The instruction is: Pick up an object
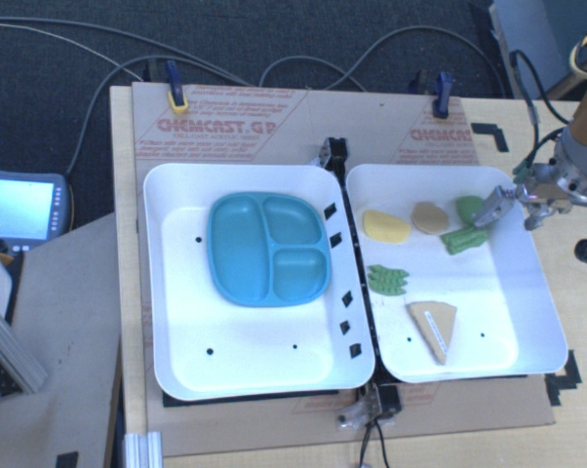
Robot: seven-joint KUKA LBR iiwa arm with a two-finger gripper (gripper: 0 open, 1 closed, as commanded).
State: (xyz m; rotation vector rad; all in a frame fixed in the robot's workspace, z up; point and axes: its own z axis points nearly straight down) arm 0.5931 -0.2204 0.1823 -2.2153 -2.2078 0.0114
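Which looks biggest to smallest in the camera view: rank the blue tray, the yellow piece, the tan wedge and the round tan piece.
1. blue tray, by far the largest.
2. tan wedge.
3. yellow piece.
4. round tan piece.
The yellow piece and the round tan piece look close in size, so their order is unsure.

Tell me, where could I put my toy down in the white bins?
The left bin has bare floor in front of the blue tray and along its left side. The right bin has room between the tan wedge and its right wall. Its far end is crowded: yellow piece, tan round piece, green pieces and the gripper.
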